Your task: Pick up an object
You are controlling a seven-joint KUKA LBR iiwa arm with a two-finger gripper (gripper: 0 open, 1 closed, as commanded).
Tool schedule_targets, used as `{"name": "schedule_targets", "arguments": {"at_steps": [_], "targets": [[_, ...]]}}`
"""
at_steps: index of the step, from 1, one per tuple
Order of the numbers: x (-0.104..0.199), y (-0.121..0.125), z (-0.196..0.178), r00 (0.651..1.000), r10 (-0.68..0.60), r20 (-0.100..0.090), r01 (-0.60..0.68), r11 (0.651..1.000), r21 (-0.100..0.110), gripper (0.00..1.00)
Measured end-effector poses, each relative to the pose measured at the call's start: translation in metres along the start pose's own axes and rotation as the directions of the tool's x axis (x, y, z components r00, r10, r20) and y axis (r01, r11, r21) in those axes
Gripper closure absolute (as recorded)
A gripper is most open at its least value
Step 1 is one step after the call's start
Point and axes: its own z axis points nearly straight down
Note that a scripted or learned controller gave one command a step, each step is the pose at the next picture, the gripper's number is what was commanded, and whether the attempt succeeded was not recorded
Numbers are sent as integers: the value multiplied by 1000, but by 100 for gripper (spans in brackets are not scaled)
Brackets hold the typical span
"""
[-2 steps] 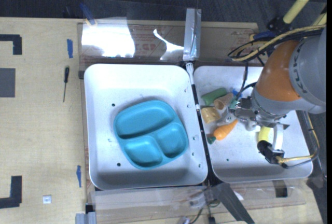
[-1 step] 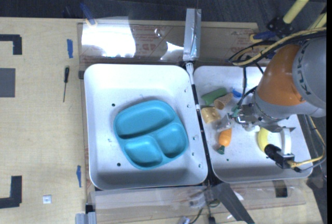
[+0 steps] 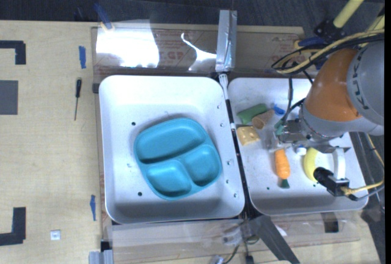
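The small orange plastic carrot (image 3: 281,165) lay on the floor of the right white bin (image 3: 263,195), just below the gripper (image 3: 292,134), with nothing lifted, so the pick looked not yet done. Whether the gripper was open could not be told. A yellow banana-shaped toy (image 3: 310,162) sat close to its right; the green block (image 3: 252,113) and tan piece (image 3: 247,134) crowded its left, leaving clearer floor toward the bin's near rim.
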Motion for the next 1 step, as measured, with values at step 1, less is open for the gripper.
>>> {"name": "schedule_targets", "arguments": {"at_steps": [1], "targets": [[92, 30, -125, 1000, 12, -5, -12, 1000, 2, 100]]}}
